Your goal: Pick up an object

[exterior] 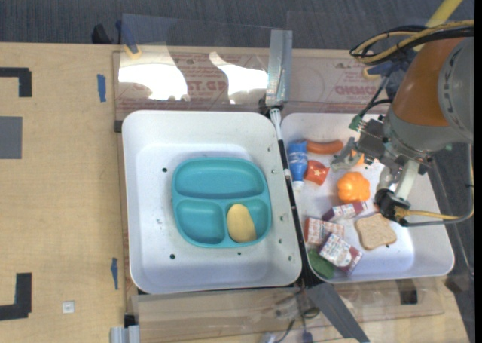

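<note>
Right of frame centre, a round orange toy fruit (353,187) lies in the right-hand white bin (429,258), beside a tan bread slice (375,233) lying flat.

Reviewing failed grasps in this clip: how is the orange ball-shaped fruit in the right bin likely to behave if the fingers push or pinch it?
The orange fruit looks round and smooth, so it would probably roll on the right bin floor if nudged. Its glossy curved skin may slip out of an off-centre pinch. The bread slice and packets lying close by might stop its roll early.
</note>
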`<action>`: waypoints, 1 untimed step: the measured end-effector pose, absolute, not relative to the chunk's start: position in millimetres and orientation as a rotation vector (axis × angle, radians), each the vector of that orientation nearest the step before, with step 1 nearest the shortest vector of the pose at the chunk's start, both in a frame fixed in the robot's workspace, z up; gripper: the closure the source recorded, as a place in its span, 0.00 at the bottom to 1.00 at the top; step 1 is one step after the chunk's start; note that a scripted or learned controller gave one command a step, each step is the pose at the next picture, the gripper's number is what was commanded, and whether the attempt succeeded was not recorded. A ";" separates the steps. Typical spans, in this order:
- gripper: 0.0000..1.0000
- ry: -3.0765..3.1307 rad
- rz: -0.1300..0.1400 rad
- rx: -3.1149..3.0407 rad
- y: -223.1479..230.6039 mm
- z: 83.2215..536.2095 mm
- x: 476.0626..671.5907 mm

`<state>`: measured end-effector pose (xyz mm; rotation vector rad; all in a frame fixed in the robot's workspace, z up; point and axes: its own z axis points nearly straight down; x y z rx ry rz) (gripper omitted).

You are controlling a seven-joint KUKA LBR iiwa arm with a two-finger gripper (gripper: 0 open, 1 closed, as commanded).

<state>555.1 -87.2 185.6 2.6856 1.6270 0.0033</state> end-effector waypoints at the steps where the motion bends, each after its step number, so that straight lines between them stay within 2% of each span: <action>1: 0.00 1.992 -0.003 2.434 -92.4 108.6 495.1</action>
